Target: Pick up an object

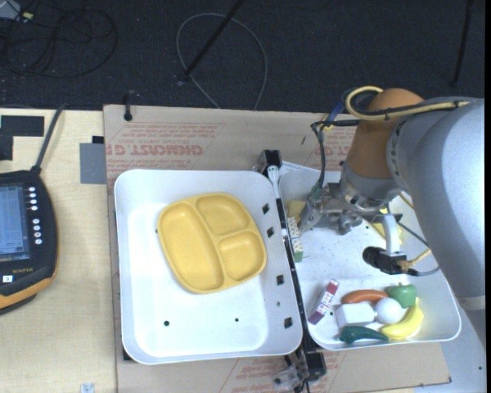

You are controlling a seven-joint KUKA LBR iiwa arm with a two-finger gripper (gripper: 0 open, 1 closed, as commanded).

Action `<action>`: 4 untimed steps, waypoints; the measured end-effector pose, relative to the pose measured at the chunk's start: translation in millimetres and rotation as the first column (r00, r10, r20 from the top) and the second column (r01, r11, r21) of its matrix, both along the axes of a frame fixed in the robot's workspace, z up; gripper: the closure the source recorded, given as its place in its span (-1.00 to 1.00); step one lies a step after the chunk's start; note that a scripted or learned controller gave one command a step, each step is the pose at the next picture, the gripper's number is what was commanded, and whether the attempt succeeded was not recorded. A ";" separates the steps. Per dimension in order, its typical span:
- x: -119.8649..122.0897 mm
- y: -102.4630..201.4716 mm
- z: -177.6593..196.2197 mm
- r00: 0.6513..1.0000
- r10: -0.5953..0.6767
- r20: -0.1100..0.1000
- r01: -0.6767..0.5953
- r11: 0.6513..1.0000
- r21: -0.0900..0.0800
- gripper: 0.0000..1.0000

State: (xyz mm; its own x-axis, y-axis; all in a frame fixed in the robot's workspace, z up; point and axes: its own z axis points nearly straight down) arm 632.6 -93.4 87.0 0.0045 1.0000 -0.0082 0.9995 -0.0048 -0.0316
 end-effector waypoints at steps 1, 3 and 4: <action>10.4 3.7 0.5 1.000 0.000 0.030 0.000 1.000 -0.004 -1.00; 11.0 -1.5 -0.4 1.000 0.004 0.029 -0.004 1.000 0.004 -1.00; 10.8 -9.1 8.1 1.000 0.004 0.027 -0.004 1.000 0.008 -1.00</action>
